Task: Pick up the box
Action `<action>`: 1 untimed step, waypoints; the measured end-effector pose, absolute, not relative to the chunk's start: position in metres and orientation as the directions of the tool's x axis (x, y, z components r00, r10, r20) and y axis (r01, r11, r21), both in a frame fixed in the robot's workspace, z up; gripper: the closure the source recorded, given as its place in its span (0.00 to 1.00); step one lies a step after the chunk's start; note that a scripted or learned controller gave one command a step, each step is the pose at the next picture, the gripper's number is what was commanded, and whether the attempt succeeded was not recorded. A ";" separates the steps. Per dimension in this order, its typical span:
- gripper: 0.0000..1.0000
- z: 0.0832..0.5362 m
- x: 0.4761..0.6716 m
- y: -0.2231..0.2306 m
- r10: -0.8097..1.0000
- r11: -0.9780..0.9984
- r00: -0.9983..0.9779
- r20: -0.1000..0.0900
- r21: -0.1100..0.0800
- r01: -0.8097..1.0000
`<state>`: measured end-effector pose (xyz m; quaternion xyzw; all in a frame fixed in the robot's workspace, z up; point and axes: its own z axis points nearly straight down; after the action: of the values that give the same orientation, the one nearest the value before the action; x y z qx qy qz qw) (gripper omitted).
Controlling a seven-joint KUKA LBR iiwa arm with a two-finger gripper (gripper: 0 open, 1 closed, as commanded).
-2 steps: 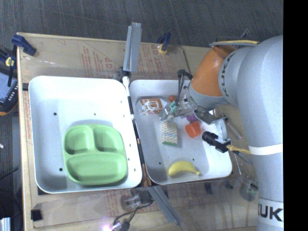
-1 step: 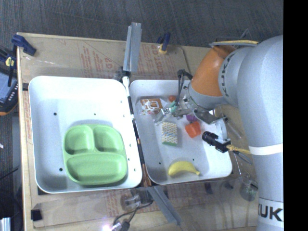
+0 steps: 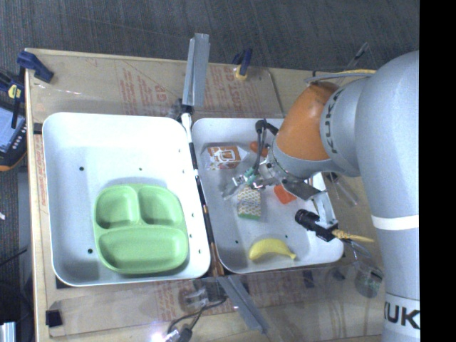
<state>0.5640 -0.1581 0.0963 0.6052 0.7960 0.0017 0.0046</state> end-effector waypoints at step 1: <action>1.00 0.107 0.565 -0.159 0.963 0.270 -0.270 -0.007 0.008 0.963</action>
<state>0.5648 -0.1586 0.1070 0.6041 0.7969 0.0011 0.0055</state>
